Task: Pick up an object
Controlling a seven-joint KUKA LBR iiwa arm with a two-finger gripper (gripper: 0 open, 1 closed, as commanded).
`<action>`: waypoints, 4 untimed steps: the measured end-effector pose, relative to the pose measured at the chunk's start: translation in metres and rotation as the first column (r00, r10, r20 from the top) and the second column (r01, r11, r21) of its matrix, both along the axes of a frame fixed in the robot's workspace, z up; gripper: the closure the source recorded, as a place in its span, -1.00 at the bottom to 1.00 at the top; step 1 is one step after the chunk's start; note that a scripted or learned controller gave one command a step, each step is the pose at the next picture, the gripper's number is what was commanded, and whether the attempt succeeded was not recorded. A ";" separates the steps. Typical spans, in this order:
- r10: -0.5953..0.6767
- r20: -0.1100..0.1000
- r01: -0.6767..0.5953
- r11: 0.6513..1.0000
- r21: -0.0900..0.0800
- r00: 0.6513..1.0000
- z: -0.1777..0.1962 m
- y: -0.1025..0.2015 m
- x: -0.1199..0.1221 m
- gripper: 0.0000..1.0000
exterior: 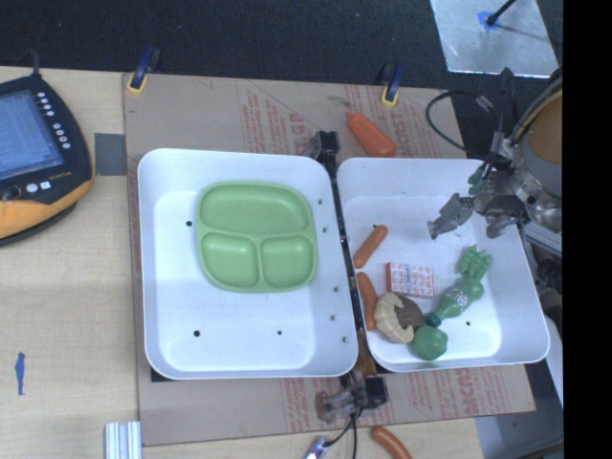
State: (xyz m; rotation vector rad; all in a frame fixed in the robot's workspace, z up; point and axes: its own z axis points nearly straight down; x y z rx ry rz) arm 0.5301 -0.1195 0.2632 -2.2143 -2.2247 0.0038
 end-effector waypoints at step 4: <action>0.000 0.003 0.000 1.000 0.000 1.000 -0.071 0.063 0.044 1.00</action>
